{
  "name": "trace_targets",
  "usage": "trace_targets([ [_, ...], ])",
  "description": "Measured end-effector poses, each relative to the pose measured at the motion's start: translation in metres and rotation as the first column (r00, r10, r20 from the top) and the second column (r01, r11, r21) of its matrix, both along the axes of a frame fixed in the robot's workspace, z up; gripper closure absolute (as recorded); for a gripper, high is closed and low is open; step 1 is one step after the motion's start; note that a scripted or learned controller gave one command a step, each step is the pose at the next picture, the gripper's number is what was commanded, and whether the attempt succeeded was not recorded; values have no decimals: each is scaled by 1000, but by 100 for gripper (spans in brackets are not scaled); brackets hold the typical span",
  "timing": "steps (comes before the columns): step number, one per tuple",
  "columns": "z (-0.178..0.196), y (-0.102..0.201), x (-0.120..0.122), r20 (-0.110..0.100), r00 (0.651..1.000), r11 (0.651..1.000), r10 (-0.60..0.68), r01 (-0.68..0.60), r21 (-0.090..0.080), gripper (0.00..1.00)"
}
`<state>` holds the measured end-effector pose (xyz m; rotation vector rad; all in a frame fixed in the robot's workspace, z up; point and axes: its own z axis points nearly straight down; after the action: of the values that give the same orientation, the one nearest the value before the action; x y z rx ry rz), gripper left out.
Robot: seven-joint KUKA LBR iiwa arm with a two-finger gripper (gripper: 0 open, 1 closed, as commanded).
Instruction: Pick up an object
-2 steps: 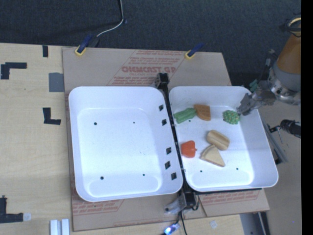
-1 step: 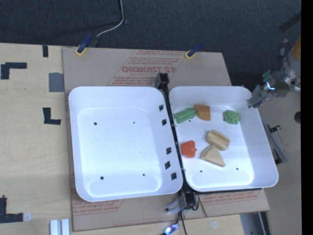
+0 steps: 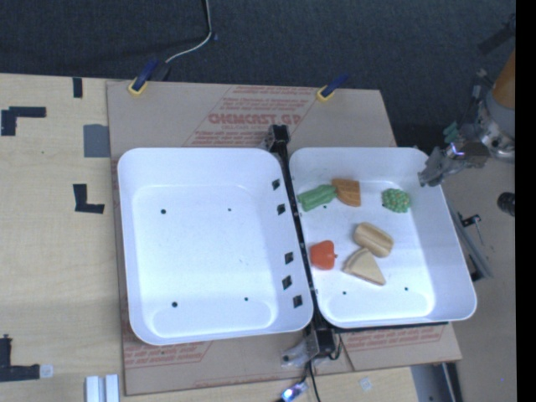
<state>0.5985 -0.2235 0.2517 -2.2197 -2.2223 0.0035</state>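
The right bin (image 3: pixel 435 249) holds several toy foods. A green pickle-like piece (image 3: pixel 316 197) lies by the divider, with an orange-brown piece (image 3: pixel 347 192) beside it. A small green broccoli-like piece (image 3: pixel 396 200) sits further right. Lower down lie a tan bread roll (image 3: pixel 373 239), a tan wedge (image 3: pixel 365 268) and a red-orange pepper (image 3: pixel 322 255). My gripper (image 3: pixel 439 169) hangs at the bin's upper right corner, over the rim, right of and above the broccoli piece. Nothing shows between its fingers.
The left bin (image 3: pixel 134 191) lies beside the right one, joined by a black clipped seam (image 3: pixel 289 224). Both rest on a cardboard sheet (image 3: pixel 251 115) held by yellow-blue clamps (image 3: pixel 142 78). A cable (image 3: pixel 197 40) runs over the dark backdrop at top.
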Motion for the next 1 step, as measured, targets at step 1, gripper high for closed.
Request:
trace_targets([
  [1,43,0,-9,5,1000,1000,0,0,0,100],
])
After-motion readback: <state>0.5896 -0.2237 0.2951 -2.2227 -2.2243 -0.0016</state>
